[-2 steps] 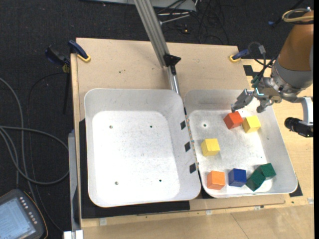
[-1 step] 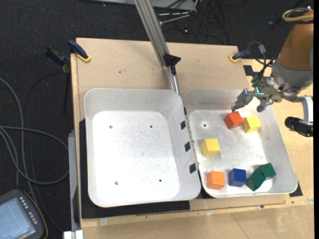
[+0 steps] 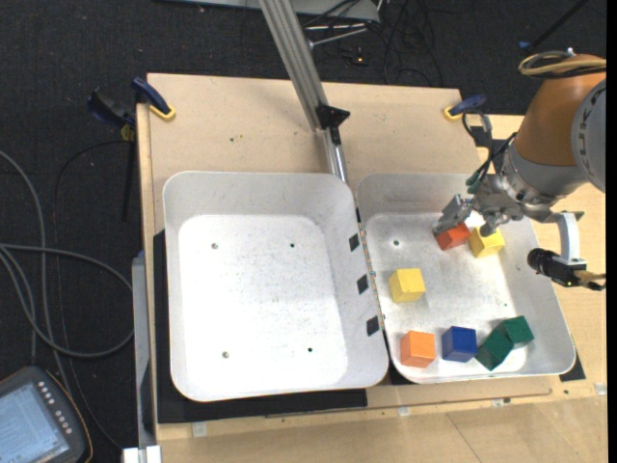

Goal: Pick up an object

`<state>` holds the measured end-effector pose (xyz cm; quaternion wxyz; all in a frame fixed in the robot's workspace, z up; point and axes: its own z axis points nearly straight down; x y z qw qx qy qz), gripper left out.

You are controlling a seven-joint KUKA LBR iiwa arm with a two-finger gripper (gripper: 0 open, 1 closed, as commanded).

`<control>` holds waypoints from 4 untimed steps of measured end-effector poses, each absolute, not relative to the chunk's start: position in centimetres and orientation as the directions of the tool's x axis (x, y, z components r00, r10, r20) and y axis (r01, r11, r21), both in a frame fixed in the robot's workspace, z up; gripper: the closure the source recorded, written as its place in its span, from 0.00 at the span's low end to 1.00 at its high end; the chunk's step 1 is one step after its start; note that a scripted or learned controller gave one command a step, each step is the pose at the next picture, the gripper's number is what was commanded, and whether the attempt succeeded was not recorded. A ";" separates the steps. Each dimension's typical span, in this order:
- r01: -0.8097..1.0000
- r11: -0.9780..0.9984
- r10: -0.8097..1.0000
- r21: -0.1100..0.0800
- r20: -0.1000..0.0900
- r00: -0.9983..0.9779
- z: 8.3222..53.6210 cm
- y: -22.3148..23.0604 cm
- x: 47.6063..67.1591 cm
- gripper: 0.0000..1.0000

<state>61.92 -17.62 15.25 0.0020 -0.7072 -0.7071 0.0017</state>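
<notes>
Seven blocks lie in the right bin [image 3: 540, 302]. A red block [image 3: 451, 237] and a yellow block [image 3: 487, 242] sit at the far side, seemingly apart. Another yellow cube [image 3: 408, 285] rests mid-bin. Along the near wall stand an orange cube [image 3: 417, 348], a blue cube [image 3: 460, 343] and two touching green blocks [image 3: 506, 342].

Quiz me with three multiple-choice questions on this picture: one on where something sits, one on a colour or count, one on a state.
1. Where are the blocks?
A. left bin
B. right bin
C. the floor

2. How many yellow blocks?
A. two
B. none
C. five

3. Where is the gripper?
A. at the red block
B. over the left bin
C. off the bench

Answers:
1 B, every block lies in the right bin.
2 A, one mid-bin, one by the gripper.
3 A, it is low beside the red block.
</notes>
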 end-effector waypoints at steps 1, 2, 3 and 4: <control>1.000 0.001 1.000 -0.002 0.000 -0.001 10.0 -17.5 61.9 0.00; 1.000 0.000 1.000 0.002 -0.001 0.000 11.3 -17.5 62.0 1.00; 1.000 0.002 1.000 0.006 -0.002 -0.002 16.0 -17.0 61.5 1.00; 1.000 0.003 1.000 0.007 -0.002 -0.003 20.5 -16.8 61.2 1.00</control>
